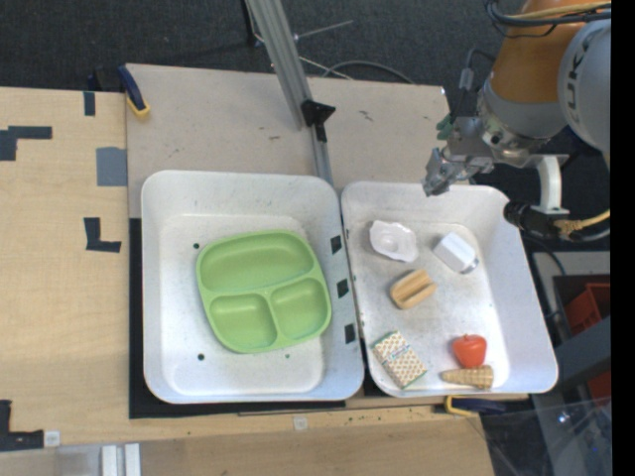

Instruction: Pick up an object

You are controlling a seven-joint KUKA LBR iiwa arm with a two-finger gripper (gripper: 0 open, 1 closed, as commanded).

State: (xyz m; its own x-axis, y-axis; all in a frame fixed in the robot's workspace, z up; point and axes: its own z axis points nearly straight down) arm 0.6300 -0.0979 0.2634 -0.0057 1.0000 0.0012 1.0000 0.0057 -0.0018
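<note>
My gripper point(438, 182) hangs over the far edge of the right bin point(521, 266), above and apart from everything in it. Below it in that bin lie a white crumpled piece point(392, 240), a white block point(455, 251), a tan bread-like roll point(412, 289), a patterned packet point(400, 358), a red pepper-like toy point(470, 349) and a tan cone point(467, 376). Nothing shows between the fingertips, which look close together.
The left bin point(164, 266) holds a green divided plate point(263, 290). A grey metal pole point(283, 48) slants down to the seam between the bins. Cables point(556, 226) hang off the right bin's far right corner.
</note>
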